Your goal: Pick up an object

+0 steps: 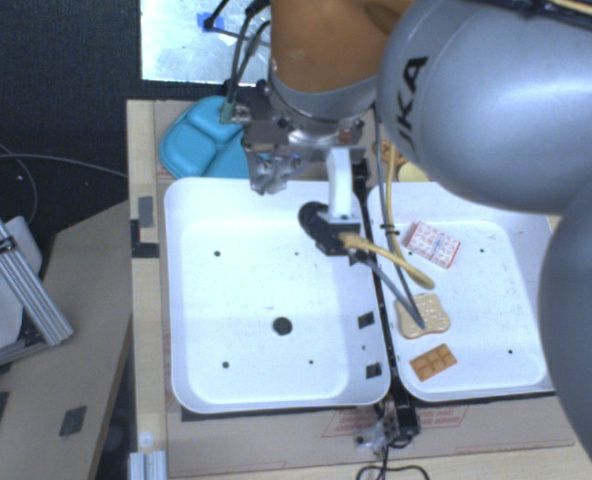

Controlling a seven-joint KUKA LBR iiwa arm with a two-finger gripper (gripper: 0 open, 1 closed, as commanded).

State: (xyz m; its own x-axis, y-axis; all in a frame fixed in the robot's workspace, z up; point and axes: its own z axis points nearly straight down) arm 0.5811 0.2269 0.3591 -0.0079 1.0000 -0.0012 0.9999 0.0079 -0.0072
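Reaching in from the right with the grey arm (496, 88), covering the far rims of 2 white bins. Leaving wide open floor across the left bin (236, 298) around 1 small dark spot (282, 326). Keeping 3 things in the right bin (496, 298), toward the shared wall: a pink packet (432, 244), a pale cracker (426, 314), an orange biscuit (434, 361). Hanging the claw (268, 178) over the left bin's far edge, near a blue dish (201, 138) outside; not showing how wide or holding what.

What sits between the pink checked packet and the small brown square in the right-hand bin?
A pale beige cracker-like piece lies between the pink packet and the brown square, seen in the camera view.
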